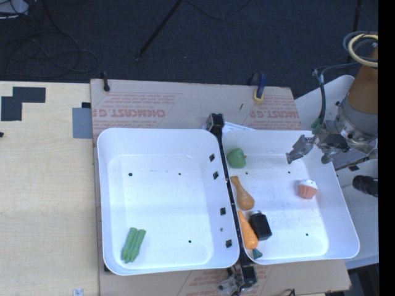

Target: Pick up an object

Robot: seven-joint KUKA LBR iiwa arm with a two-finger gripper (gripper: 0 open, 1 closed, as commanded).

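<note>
**Entry: pick attempt, approach stage, nothing in grasp**

**Gripper** [311, 148]. Sits over the right bin's 1 o'clock corner, on the arm [361, 103] reaching in from 3 o'clock. One finger [297, 149] points toward 9 o'clock, a second dark part lies at about 3 o'clock of it with a gap between, so the fingers read as apart. Nothing lies between them.

**Right bin** [345, 227]. Contents:
- Cupcake [307, 189], at 5 o'clock of the gripper, near it but clear, standing alone on open floor.
- Green ball [236, 158], at the bin's 10 o'clock, just beside the divider.
- Gourd [242, 195], pale orange, at 6 o'clock of the ball.
- Carrot [247, 230], along the divider at the bin's 7 o'clock.
- Black block [260, 225], touching the carrot on its 3 o'clock side.

**Left bin** [111, 165]. Contents: green pods [133, 244], at its 7 o'clock corner.

**Step in hand (judged).** Choosing and approaching a target; no descent is evident.

**Next move (judged).** The cupcake looks the easiest candidate: nearest, and free on all sides. It calls for centring over it toward 5 o'clock, dropping with fingers wide, then closing on its base. The carrot and block, crowded at the divider, would leave little finger room.
</note>
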